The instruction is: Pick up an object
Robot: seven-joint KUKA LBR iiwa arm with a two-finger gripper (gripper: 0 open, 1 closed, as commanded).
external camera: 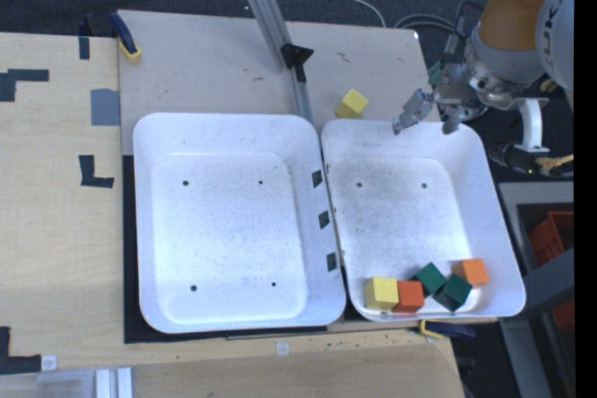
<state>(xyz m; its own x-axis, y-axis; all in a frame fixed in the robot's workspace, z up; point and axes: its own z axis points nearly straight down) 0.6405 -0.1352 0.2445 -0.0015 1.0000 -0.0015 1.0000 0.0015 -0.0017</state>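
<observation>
In the right bin [485, 172], five blocks crowd its near rim: a yellow block [381, 292], an orange-red block [409, 295], two green blocks [442, 284] and an orange block [474, 271]. Another yellow cube [352, 103] lies on the bench beyond that bin. The gripper [431, 118] hangs above the bin's far edge, fingers spread apart, holding nothing.

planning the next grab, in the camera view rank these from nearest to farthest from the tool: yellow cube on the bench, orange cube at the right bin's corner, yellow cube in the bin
From the tool:
1. Yellow cube on the bench, just outside the right bin's top edge.
2. Orange cube, the bin's lower right corner.
3. Yellow cube in the bin, bottom edge.
</observation>
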